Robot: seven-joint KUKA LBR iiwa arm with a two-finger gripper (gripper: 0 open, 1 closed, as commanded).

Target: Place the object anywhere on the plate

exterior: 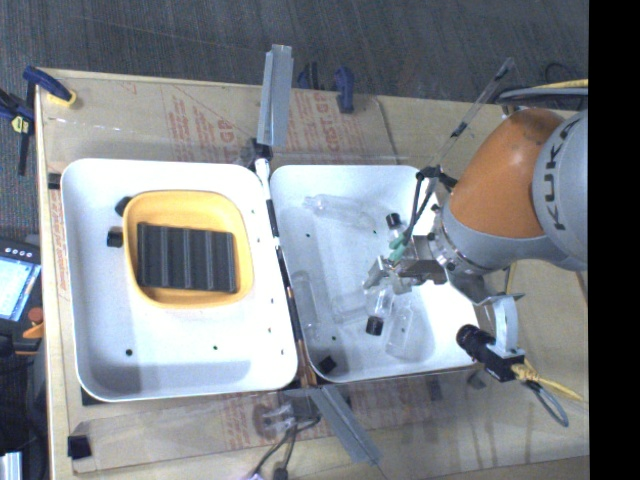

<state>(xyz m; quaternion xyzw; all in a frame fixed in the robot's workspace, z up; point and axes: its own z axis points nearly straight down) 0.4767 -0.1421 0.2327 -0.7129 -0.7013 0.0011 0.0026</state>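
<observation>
My orange-banded wrist [505, 183] looms over the right bin [340, 193]. My gripper [385, 276] hangs above clear, glassy objects [400, 328]; whether its fingers are parted I cannot tell. The yellow plate [190, 208], bearing a dark ribbed block [187, 258], lies left of that bin.

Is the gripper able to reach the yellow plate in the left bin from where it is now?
Probably yes: the gripper is over the right bin, and only the low divider separates it from the yellow plate.
</observation>
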